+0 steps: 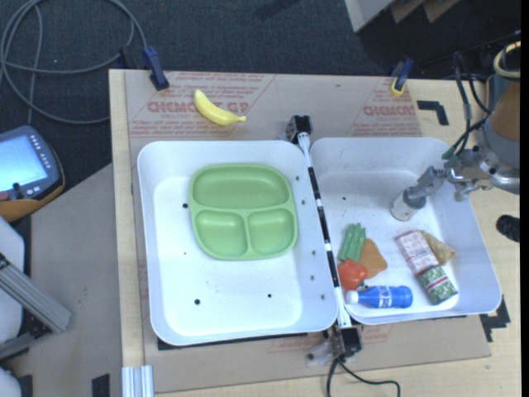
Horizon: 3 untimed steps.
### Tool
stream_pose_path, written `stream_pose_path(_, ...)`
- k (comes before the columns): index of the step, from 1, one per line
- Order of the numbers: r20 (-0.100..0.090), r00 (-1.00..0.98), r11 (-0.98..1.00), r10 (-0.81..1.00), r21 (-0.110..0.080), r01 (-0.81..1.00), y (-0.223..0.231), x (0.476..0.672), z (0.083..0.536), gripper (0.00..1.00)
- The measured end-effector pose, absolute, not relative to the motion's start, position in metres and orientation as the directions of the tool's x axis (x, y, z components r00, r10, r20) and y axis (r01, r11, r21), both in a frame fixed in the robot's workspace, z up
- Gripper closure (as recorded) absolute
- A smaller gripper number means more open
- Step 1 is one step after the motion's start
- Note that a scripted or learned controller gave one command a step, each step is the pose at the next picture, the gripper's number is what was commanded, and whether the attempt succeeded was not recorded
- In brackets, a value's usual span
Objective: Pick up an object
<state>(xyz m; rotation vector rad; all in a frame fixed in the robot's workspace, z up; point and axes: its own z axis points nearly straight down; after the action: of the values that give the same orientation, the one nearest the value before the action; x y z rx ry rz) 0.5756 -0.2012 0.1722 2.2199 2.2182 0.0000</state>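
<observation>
**Gripper low in the right bin, its tip hard to read**

The arm (496, 139) comes in from the right edge, most of it cut off by the frame. Its gripper (405, 203) reaches down into the right bin (364, 160), over bare white floor in the upper half; whether it is open or shut cannot be told, since the tip reads as one blurred grey knob.

The objects lie apart from it, in the bin's lower half: a green vegetable piece (353, 241), an orange piece (372, 257) and a red piece (350, 274) bunched together against the divider, a blue bottle (384, 297) on its side just below them, and to the right a snack packet (416, 251) touching a small green can (438, 285). Labels are too small to read.

The left bin (165, 222) holds a green divided tray (244, 209). A yellow banana (216, 110) lies on the bench (273, 98) behind the bins.
</observation>
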Motion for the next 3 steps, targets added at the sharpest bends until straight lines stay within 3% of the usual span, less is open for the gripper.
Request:
stream_pose_path(1, 0.001, 0.001, -0.001, 1.000, -0.001, 1.000, -0.191, 0.517, 0.084, 0.00)
stream_pose_path(2, -0.002, 0.000, 0.000, 1.000, 0.009, 1.000, -0.191, 0.520, 0.097, 1.00)
stream_pose_path(3, -0.001, -0.003, 0.003, 1.000, 0.011, 1.000, -0.133, 0.600, 0.088, 1.00)
